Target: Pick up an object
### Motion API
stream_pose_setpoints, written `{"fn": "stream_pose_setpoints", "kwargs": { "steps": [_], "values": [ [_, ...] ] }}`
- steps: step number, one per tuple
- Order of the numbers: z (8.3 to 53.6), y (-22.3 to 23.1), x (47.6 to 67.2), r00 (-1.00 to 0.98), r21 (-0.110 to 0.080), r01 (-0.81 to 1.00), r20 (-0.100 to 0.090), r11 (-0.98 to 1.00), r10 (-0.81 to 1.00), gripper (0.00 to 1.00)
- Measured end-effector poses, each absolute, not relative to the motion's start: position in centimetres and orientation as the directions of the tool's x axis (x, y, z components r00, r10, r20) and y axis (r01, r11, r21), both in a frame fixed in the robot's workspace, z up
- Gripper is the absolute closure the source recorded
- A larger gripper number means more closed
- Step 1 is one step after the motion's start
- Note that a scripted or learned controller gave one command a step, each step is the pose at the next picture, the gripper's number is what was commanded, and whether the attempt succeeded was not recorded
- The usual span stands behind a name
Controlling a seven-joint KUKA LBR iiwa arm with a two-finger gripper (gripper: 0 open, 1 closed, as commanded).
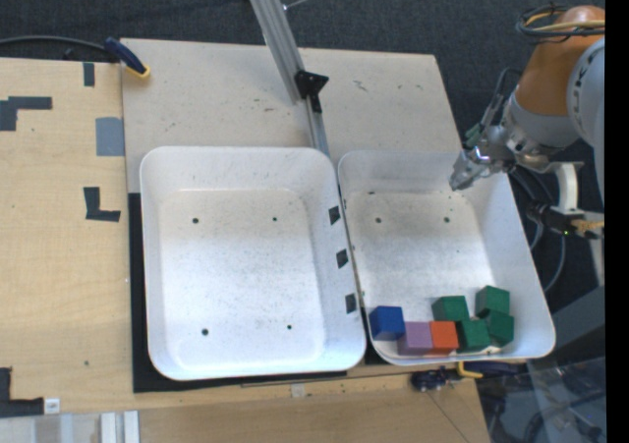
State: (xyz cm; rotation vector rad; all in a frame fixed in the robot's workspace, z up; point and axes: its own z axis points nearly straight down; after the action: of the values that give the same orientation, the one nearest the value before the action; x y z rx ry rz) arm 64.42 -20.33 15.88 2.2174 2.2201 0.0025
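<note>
Several small blocks lie clustered at the near end of the right bin (511, 235): a blue block (387, 321), a purple block (419, 336), an orange block (444, 335) and green blocks (479, 317). My gripper (464, 176) hangs over the far right corner of that bin, well away from the blocks. The arm, grey with an orange band (555, 78), comes in from the right. Nothing shows between the gripper's tips.
The left bin (157, 235) stands beside the right one. A slanted metal rail (280, 33) runs from the top down to the gap between the bins. A blue and yellow clamp (128, 56) lies at the bench's far left.
</note>
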Motion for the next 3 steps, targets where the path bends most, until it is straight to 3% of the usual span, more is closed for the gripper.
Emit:
{"fn": "stream_pose_setpoints", "kwargs": {
  "steps": [2, 3],
  "values": [
    [24.8, -20.7, 64.7, -0.002, 0.004, 1.000, -0.002, 0.002, 1.000, 1.00],
    [24.2, -16.3, 64.9, -0.005, -0.001, 1.000, 0.001, 0.005, 1.000, 1.00]
  ]
}}
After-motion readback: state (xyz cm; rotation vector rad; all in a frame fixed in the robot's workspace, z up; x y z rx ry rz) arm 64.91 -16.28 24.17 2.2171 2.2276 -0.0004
